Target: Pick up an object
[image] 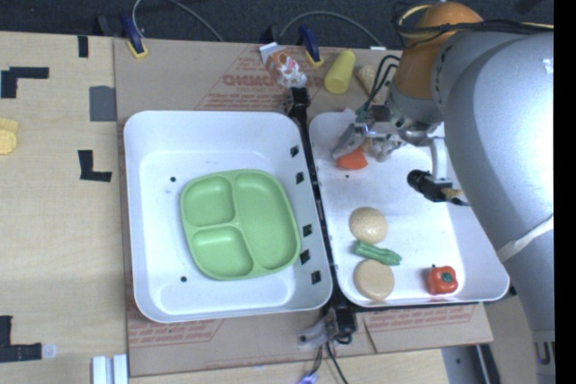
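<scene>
A: What does the overhead camera show on the counter (63, 220)?

B: Two shallow white bins side by side. The left bin (148, 148) holds a green divided plate (238, 223) near its middle. The right bin (468, 247) holds the loose items.

A: Where is the arm?

B: The grey arm (504, 130) enters from three o'clock. Its end effector (364, 142) is down at the right bin's eleven o'clock corner, right over a small orange piece (352, 161). Whether its fingers are open or closed, I cannot tell.

A: And the other items?

B: Toward six o'clock, a tan round piece (368, 224), a green pod (378, 254) touching a second tan round piece (373, 280), and a red tomato-like piece (442, 280) near five o'clock. A yellow cylinder (339, 71) lies outside the bins at twelve o'clock.
</scene>
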Controlling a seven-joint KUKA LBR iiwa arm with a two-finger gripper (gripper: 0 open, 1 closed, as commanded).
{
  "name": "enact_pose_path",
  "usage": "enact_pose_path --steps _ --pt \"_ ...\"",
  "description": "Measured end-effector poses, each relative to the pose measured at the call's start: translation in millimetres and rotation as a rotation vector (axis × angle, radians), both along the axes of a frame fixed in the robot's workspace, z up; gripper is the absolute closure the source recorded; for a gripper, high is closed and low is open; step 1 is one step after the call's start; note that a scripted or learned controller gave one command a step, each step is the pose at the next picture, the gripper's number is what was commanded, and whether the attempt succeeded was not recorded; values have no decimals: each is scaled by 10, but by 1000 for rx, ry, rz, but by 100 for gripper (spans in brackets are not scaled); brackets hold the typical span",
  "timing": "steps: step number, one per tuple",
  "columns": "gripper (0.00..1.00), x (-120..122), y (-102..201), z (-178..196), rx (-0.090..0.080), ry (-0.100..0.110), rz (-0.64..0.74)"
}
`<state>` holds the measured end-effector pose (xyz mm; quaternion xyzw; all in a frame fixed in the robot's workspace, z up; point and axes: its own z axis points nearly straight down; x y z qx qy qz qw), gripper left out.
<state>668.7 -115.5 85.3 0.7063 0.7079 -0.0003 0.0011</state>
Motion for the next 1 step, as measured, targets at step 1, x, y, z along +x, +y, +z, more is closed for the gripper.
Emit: enact_pose_path --steps 1 --pt "0 0 8 0 -1 0 0"
